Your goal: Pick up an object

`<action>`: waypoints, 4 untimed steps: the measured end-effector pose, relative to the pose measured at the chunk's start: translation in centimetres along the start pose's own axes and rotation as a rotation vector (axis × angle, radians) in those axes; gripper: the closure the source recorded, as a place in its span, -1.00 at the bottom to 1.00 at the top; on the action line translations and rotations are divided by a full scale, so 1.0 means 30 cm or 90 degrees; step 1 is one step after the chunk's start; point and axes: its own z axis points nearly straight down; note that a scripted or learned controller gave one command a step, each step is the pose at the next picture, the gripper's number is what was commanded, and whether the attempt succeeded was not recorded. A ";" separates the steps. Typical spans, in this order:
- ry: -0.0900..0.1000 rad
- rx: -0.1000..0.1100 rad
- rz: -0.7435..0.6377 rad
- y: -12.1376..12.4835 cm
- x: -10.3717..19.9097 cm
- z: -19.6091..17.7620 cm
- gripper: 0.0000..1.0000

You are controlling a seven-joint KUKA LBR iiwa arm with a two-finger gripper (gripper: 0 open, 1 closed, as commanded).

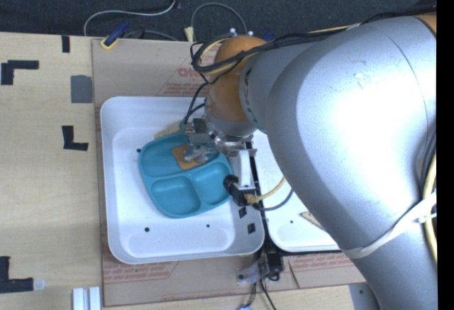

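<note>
The big smooth grey metal arm (355,131) swings in from the right and covers much of the bench, its rounded shell glossy under the lights, with the orange band (225,92) curving just above the wrist. Below that band the small metallic two-finger gripper (196,151) reaches down into the left shallow white plastic bin (113,181), a rounded-corner tub with low walls and a few small dark dots on its floor. Lying in that bin, tilted a little against the square of the walls, is a blue plastic divided tray (186,184), smooth and matte, with rounded corners and raised ridges that part it into compartments. The gripper sits over the tray's upper compartment, right where a small flat tan piece (183,156), something like card or wood, lies on the blue surface; whether the jaws are spread or pressed together I cannot tell, because the wrist hides them from here. A sliver of a paler object peeks out behind the tray's upper edge. Thin black cables (206,60) loop around the wrist. The right white bin (294,230) shows beneath the arm, beside the first, both resting on brown cardboard (142,67) over the pale wooden bench (42,181).
</note>
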 end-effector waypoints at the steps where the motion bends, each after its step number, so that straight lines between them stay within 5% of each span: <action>1: -0.001 0.008 -0.004 0.046 0.398 0.000 1.00; 2: -0.003 0.009 0.003 0.048 0.373 0.000 -1.00; 3: -0.007 0.011 0.003 0.076 0.392 0.013 -1.00; 4: 0.006 0.030 0.004 0.207 0.288 0.024 -1.00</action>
